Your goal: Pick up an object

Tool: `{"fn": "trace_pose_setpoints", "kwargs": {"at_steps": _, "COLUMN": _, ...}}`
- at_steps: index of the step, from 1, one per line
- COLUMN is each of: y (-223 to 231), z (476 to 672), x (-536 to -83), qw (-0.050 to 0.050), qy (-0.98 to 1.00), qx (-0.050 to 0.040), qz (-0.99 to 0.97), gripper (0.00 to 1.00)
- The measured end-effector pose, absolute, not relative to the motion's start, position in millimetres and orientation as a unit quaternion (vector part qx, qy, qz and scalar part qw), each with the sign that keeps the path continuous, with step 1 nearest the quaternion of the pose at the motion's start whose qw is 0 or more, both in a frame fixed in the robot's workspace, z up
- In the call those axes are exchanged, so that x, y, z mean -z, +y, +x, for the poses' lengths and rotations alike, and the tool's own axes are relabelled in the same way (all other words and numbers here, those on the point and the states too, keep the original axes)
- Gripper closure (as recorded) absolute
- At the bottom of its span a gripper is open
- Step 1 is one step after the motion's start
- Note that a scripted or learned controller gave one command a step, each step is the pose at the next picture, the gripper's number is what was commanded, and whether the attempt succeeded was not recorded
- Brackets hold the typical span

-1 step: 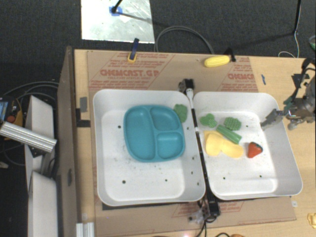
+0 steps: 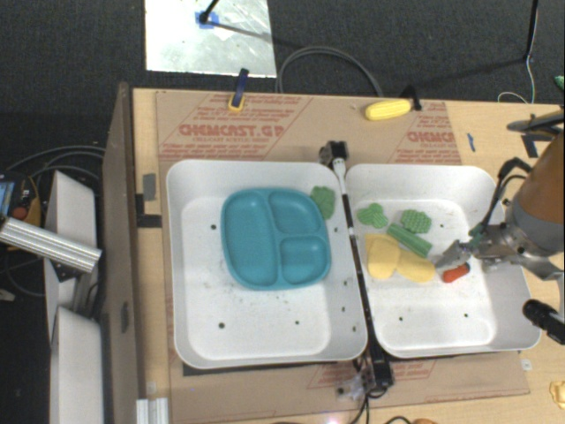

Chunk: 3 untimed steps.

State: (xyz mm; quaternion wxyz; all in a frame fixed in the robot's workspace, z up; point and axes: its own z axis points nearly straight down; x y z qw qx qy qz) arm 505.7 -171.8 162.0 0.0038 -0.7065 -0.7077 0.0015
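My gripper [image 2: 453,256] hangs low over the right side of the right bin [image 2: 441,347], with the arm reaching in from the right. A small red piece [image 2: 455,275] lies just below the gripper's tip, touching or nearly touching it; I see nothing held. Left of it lie two yellow pieces [image 2: 382,257] [image 2: 417,269], a dark green bar [image 2: 409,239], a ridged green piece [image 2: 415,221] and a small green lobed piece [image 2: 372,215].
The left bin [image 2: 265,334] holds a blue divided plate [image 2: 274,237] and a green piece [image 2: 323,201] at the plate's upper right corner. A yellow object [image 2: 387,109] lies on the cardboard behind the bins. A dark strip [image 2: 353,246] separates the bins.
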Motion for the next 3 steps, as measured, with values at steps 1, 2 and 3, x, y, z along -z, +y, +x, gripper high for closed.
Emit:
{"fn": "trace_pose_setpoints", "kwargs": {"at_steps": 1, "y": -178.7, "z": 486.7, "x": -216.1, "qw": -0.002, "qy": -0.707, "qx": 0.001, "qz": -0.707, "gripper": 0.0}}
{"fn": "trace_pose_setpoints", "kwargs": {"at_steps": 2, "y": -172.3, "z": 541.5, "x": -160.4, "qw": -0.001, "qy": -0.71, "qx": 0.0004, "qz": -0.705, "gripper": 0.0}}
{"fn": "trace_pose_setpoints", "kwargs": {"at_steps": 3, "y": -203.6, "z": 522.1, "x": -81.7, "qw": 0.0, "qy": -0.706, "qx": -0.0007, "qz": -0.708, "gripper": 0.0}}
